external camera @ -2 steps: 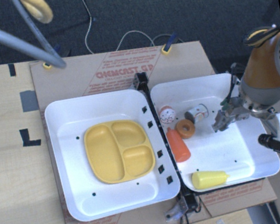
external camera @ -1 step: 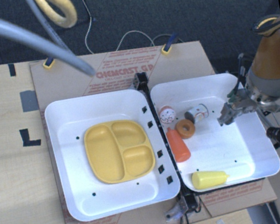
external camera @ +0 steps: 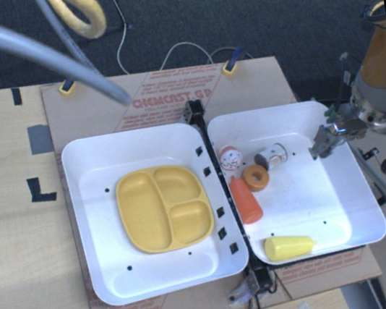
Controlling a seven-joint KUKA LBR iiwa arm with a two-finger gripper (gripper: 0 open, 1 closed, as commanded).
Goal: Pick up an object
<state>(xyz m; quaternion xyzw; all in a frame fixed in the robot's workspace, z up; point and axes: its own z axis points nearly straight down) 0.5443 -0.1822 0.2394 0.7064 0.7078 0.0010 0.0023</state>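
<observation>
Gripper [external camera: 321, 145] hovers at right bin's [external camera: 355, 181] right edge, likely staged for descent; jaw state: cannot tell. Candidates cluster along bin's left edge: carrot [external camera: 245, 200], donut [external camera: 257, 177], round toy [external camera: 229, 158]; lemon [external camera: 287, 246] near bottom edge. All well apart from jaws. Tray [external camera: 164, 208] centred in left bin [external camera: 95, 225].

The left bin [external camera: 88, 226] is largely taken up by a yellow divided plate [external camera: 164, 208], leaving bare strips along its walls. In the right bin [external camera: 366, 227], clutter crowds the wall shared with the left bin: a small round white thing [external camera: 230, 158], an orange ring [external camera: 256, 177], a small pale piece [external camera: 275, 154], an orange bottle [external camera: 244, 199], with a yellow lemon-like thing [external camera: 289, 246] at the near edge. The bin's middle and right side lie open. The gripper [external camera: 322, 144] hangs over the bin's right rim.
</observation>
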